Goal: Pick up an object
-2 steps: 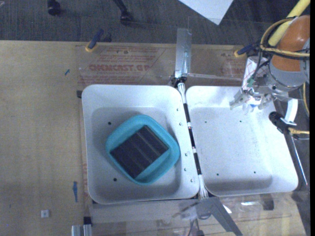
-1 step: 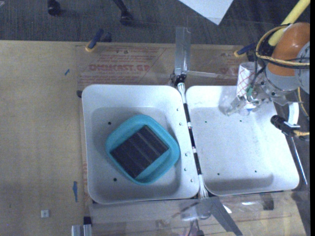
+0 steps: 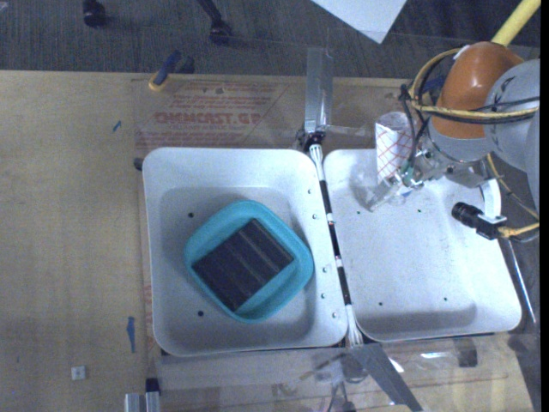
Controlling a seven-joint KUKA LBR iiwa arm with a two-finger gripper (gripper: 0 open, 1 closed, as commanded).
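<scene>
Arm low over right bin

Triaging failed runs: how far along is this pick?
Done: the arm is over the right bin, gripper at its far left corner. In hand: a white cup with red lines sits at the gripper, but a grasp isn't clear. Left: confirm grip, lift. The blue dish lies untouched in the left bin.

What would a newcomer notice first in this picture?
The eye goes first to the turquoise container with a dark block in it, lying in the left bin. Next comes the arm's orange band at the upper right, with the gripper above the right bin's far corner.
</scene>
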